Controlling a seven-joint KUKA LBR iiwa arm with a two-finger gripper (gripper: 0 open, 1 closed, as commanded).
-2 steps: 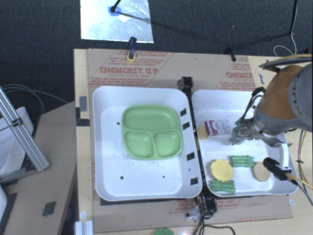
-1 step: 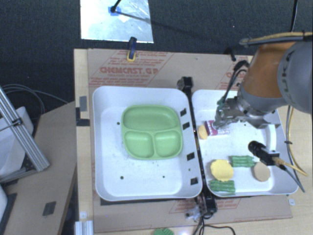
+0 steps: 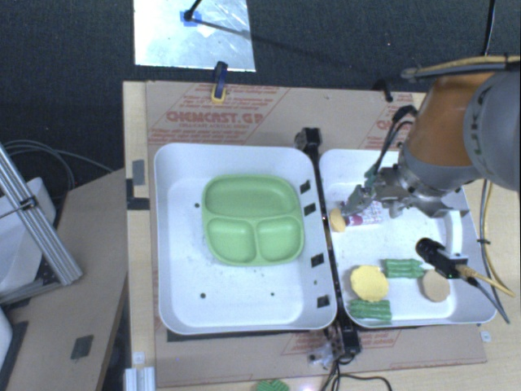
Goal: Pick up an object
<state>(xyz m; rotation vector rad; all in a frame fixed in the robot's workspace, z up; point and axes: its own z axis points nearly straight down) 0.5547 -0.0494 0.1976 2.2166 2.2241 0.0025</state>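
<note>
Two white bins side by side. L bin [image 3: 179,283]: holds green divided plate [image 3: 252,218], approx centre. R bin [image 3: 346,173]: gripper [image 3: 358,206] low in upper-left part, near divider; jaw state: cannot tell. Pink-white item [image 3: 370,215] just beside gripper, poss. touching. Small yellow piece [image 3: 336,220] by divider. Toward front: yellow disc [image 3: 369,282], green ridged piece [image 3: 403,268], second green piece [image 3: 370,309], tan disc [image 3: 435,287].
</note>
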